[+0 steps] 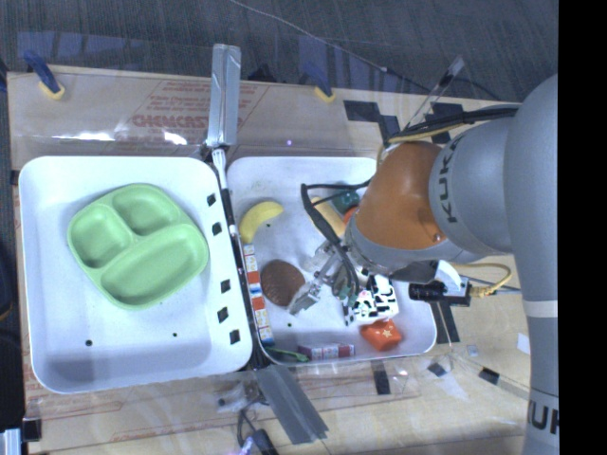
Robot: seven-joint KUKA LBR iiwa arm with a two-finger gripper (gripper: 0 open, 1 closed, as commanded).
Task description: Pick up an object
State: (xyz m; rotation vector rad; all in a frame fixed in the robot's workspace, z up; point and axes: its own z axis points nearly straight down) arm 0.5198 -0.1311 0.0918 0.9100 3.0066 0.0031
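My gripper (325, 282) reaches down into the right bin (285, 173), its metal fingers low over the bin floor just right of a brown round object (281, 282). Nothing shows between the fingers. A yellow banana (257, 218) lies up and left of the gripper. Beside the wrist, to the lower right, a black-and-white patterned object (377, 300) sits with a red object (381, 334) just below it. The arm's orange band (403, 202) covers the bin's right part.
The left bin (43, 254) holds a green divided plate (137, 245). A divider with black tabs (228, 254) runs between the bins. A thin marker-like object (318, 352) lies along the right bin's front wall. Cables cross near the wrist.
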